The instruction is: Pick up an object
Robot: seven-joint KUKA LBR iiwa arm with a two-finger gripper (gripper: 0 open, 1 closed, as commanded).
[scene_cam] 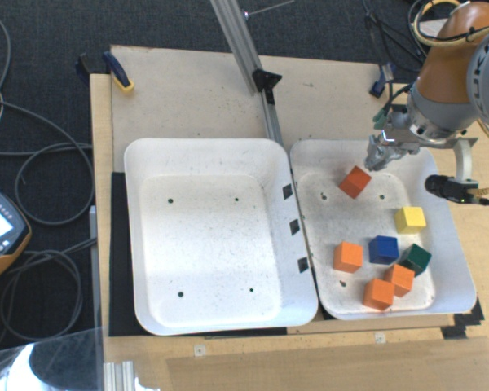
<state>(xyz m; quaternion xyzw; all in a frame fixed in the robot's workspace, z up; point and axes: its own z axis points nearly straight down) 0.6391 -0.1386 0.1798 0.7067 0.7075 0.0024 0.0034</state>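
Note:
The right bin [322,218] holds several cubes. An orange-red cube [354,181] sits tilted near its far end, by itself. My gripper [377,156] hangs just up and right of that cube, close to it, with nothing seen held in it. Nearer the front lie a yellow cube [410,218], a blue cube [383,248], a green cube [416,258] and three orange cubes [349,257], two of them [389,286] touching at the front edge.
The left bin [204,218] lies beside the right one, their rims meeting in the middle. A slanted metal pole [238,47] rises behind the bins. Blue clamps [118,70] grip the board's far corners. A black fitting [452,187] sticks out by the right rim.

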